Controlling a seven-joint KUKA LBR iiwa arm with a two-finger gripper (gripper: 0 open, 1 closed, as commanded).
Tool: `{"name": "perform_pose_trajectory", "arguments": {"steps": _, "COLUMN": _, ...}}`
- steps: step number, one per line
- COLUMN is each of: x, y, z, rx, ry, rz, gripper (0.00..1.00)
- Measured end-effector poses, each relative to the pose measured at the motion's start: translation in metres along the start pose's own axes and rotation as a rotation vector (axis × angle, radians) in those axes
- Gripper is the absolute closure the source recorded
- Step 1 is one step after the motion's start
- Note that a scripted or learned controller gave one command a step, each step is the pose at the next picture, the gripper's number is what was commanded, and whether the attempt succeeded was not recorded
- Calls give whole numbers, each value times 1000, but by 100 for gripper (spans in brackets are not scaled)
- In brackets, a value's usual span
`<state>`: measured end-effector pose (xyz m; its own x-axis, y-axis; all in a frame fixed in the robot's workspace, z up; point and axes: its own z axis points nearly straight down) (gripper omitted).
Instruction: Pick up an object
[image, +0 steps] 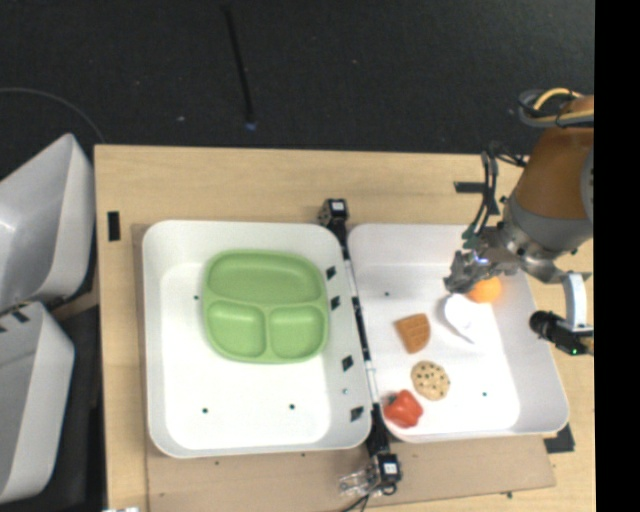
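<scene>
So the end effector (470, 272) is down in the right bin (400, 250), right next to a small orange fruit (486, 290) by the far right side. Honestly can't tell how it's set. A white piece (462, 320), toast-looking chunk (413, 332), cookie (430, 380) and red piece (403, 409) lie nearer the front. Green divided plate (266, 305) sits in the left bin (170, 400).

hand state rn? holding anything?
Hand: low in the right bin, right beside the orange ball. Open or shut cannot be told; no object visibly held.
</scene>
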<state>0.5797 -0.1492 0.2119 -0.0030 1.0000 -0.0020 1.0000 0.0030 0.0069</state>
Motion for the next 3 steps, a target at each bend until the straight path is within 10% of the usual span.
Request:
{"name": "perform_pose_trajectory", "arguments": {"steps": 1, "x": -2, "y": 2, "z": -54, "rx": 0, "ry": 0, "rz": -1, "gripper": 100}}
{"name": "perform_pose_trajectory", "arguments": {"steps": 3, "x": 111, "y": 16, "z": -37, "rx": 5, "ry": 2, "rz": -4, "gripper": 100}}
